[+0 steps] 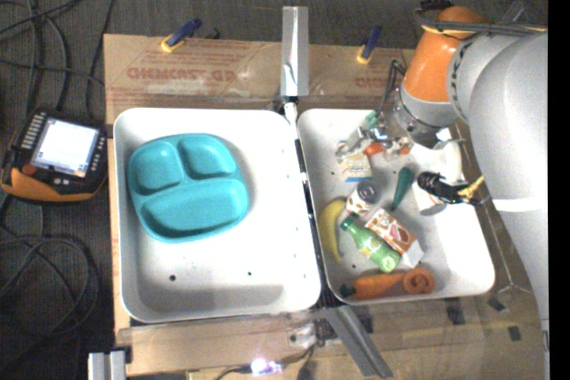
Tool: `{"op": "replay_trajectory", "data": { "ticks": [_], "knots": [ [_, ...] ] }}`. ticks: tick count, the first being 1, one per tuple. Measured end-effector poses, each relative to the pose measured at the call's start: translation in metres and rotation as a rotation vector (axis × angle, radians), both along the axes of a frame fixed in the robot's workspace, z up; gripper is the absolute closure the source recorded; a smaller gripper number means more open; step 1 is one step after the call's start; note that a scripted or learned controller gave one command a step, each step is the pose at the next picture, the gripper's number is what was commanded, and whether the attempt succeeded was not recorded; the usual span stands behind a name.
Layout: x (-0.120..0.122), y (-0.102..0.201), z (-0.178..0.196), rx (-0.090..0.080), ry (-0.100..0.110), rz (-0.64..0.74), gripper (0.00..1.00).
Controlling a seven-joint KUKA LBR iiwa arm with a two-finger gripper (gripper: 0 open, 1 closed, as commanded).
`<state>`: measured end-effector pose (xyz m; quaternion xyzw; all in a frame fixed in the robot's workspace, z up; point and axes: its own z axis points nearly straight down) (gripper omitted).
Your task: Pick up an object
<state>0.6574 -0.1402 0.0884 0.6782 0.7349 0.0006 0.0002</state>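
My gripper [372,136] hangs low over the far part of the right bin [463,276], just above a small white and yellow packet [354,165] and a small red piece [375,150]. Nothing can be seen held in it. Nearer the front of this bin lie a yellow banana [330,225], a green bottle [370,246], a red and white snack wrapper [392,230], an orange carrot [392,284], a dark green tool [403,186] and a small grey can [366,191].
The left bin [223,280] holds a teal divided plate [189,186]. A metal rail [294,49] stands behind the gap between the bins. An orange tablet pendant [55,157] lies off the bench at the left.
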Motion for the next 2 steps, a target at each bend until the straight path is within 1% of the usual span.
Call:
{"op": "replay_trajectory", "data": {
  "ticks": [1, 2],
  "knots": [
    [0.001, -0.002, 0.011, -0.01, -0.006, 0.002, 1.0],
    [0.002, 0.055, 0.095, -0.001, 0.002, 0.022, 1.0]
  ]
}}
